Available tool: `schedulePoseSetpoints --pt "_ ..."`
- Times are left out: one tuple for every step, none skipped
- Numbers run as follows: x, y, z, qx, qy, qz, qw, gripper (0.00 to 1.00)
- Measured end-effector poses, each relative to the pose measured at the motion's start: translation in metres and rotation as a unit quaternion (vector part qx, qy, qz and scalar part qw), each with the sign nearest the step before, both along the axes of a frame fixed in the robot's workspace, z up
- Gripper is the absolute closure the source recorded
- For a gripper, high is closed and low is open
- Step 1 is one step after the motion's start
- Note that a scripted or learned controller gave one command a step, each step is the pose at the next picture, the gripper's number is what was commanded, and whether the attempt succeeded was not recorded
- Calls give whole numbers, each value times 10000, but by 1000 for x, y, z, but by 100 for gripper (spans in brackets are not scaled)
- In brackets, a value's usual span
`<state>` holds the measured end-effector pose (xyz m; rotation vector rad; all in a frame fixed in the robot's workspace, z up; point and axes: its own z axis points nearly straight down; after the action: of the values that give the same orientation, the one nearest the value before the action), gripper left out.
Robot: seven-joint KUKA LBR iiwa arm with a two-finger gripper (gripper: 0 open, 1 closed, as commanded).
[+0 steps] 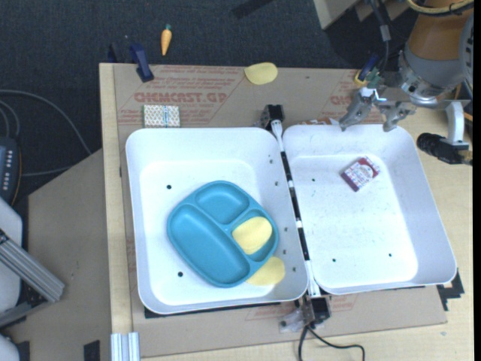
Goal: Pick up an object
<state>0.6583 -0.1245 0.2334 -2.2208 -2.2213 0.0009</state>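
Note:
A small dark red packet [359, 174] lies in the right bin [421, 224], towards its far side. The left bin [150, 194] holds a blue divided plate [203, 235] with a yellow piece [252, 234] in one compartment. Another yellow piece [267, 272] lies against the plate's near edge. My gripper [370, 118] hangs over the far rim of the right bin, above and behind the red packet. It is open, its two fingers spread apart with nothing between them.
On the cardboard behind the bins lie a yellow disc [261, 73], a patterned packet [161, 115] and a blue clip [140, 63]. A small orange carrot-like toy [166, 40] lies on the dark floor. A black clamp [273, 116] sits where the bins meet.

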Motion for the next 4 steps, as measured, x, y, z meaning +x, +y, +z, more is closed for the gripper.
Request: schedulePoseSetpoints --pt "-26 -46 -107 -2 6 -6 10000 0" --pt "-34 -34 -144 -26 -45 -4 10000 0" --pt "-32 -35 -132 -42 -72 -8 10000 100" --pt "-32 -35 -122 -43 -82 -12 10000 100"
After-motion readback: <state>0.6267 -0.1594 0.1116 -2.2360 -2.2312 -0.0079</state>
